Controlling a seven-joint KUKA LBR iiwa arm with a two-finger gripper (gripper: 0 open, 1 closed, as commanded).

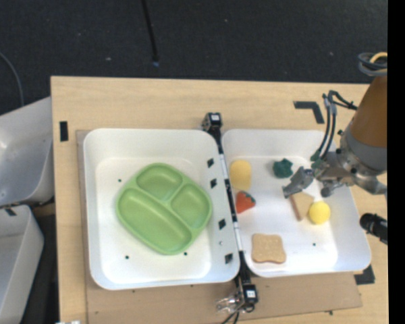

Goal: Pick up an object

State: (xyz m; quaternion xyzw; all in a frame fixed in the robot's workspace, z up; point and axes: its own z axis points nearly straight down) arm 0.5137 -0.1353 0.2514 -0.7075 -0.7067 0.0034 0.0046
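The arm reaches in from the right over the right bin. The jaws of the gripper are spread and pinch nothing. Beneath them lies a tan stick, with a yellow ball just beside it. A green piece, a yellow block, a strawberry and a toast slice also lie in this bin. The left bin holds a green divided plate. Both bins rest on the surface.

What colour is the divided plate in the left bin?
Light green: the divided plate lies alone in the left bin, seen clearly in the camera view.
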